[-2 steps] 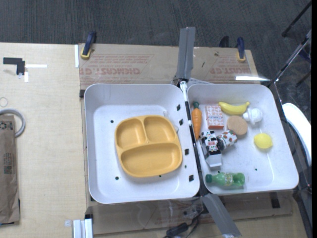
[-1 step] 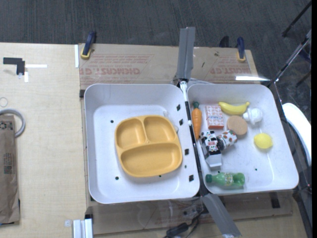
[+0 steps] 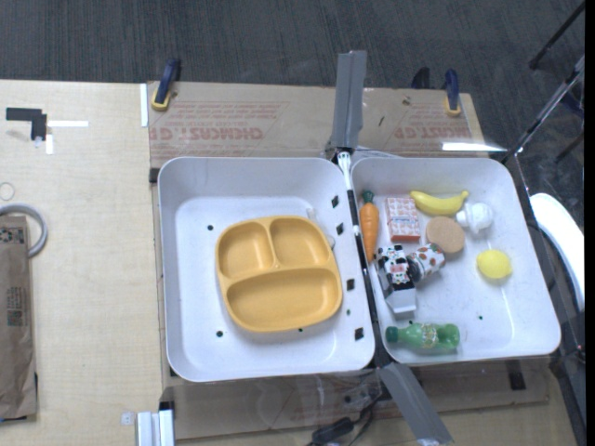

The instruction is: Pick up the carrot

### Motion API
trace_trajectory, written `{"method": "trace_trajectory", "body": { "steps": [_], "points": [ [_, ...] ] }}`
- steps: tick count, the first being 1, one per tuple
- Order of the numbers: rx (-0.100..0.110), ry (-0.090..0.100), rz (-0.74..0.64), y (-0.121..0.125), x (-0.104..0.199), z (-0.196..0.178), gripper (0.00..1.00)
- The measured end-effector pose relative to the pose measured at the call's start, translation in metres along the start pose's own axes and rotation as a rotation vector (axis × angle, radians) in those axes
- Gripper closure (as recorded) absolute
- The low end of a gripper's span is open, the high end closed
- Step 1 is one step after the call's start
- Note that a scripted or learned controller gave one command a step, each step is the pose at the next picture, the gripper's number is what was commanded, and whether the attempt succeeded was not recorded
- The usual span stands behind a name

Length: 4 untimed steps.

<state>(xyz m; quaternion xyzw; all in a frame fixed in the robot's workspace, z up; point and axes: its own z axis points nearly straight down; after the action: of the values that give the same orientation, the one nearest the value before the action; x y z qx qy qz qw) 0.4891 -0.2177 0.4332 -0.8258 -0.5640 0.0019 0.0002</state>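
Observation:
The carrot point(image 3: 369, 227), orange with a small green top, lies lengthwise along the left wall of the right bin point(image 3: 530, 277), green end toward the back. It rests just left of a small pink-and-white box point(image 3: 402, 219) and above a black-and-white cow-patterned carton point(image 3: 398, 277).
The right bin also holds a banana point(image 3: 439, 201), a white garlic-like item point(image 3: 476, 217), a tan round biscuit point(image 3: 447, 236), a yellow lemon point(image 3: 494, 265) and a green bottle point(image 3: 425, 336) lying at the front. The left bin point(image 3: 186, 277) holds a yellow divided plate point(image 3: 277, 273).

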Motion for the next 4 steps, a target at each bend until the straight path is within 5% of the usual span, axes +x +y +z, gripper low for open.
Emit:
{"method": "trace_trajectory", "body": {
  "steps": [1, 2, 3, 4],
  "points": [
    [0.002, -0.004, -0.003, 0.001, 0.0, -0.008, 1.0],
    [0.003, -0.003, -0.003, 0.001, 0.0, -0.008, 0.0],
    [0.005, -0.007, -0.005, 0.003, 0.001, -0.015, 1.0],
    [0.002, 0.0, -0.072, 0.026, 0.015, 0.011, 1.0]
  ]
}}
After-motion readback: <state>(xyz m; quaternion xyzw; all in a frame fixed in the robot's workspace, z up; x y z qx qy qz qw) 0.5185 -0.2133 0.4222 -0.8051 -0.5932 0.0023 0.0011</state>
